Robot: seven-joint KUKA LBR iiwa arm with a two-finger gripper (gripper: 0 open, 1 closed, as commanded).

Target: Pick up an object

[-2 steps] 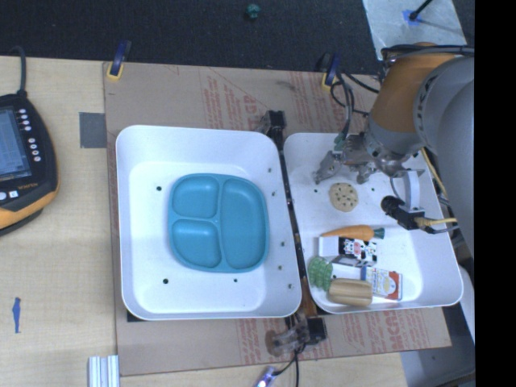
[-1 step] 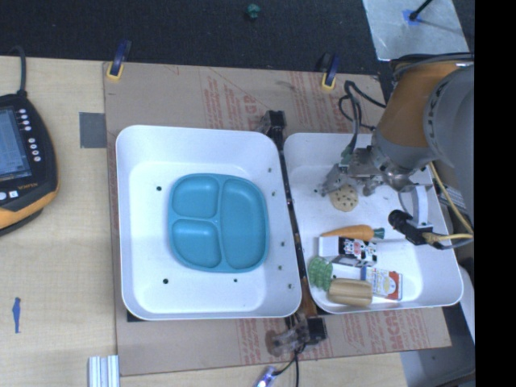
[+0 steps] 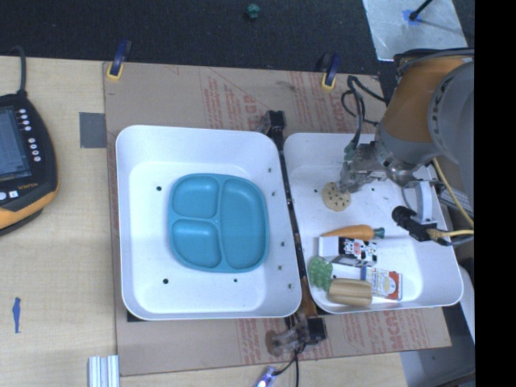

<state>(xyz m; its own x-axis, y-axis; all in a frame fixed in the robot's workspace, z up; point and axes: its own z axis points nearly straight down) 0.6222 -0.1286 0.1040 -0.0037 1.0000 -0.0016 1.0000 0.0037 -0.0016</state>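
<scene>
From the camera view, we find the gripper (image 3: 352,177) low in the right bin (image 3: 310,156), just above the round cookie (image 3: 336,196). We cannot tell its state. The blue divided plate (image 3: 218,222) occupies the left bin (image 3: 137,216).

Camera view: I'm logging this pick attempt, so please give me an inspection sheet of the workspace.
Surface: cardboard sheet on wooden bench, two white bins side by side.
Job's things: right bin holds cookie, carrot, small cartons, green piece, wooden cylinder.
Clutter: left bin holds blue divided plate.
Grippers: gripper low in the right bin, just above the cookie; nothing seen held.
Cables: black cables at the wrist.
Surroundings: teach pendant at left, clamps on cardboard.
</scene>
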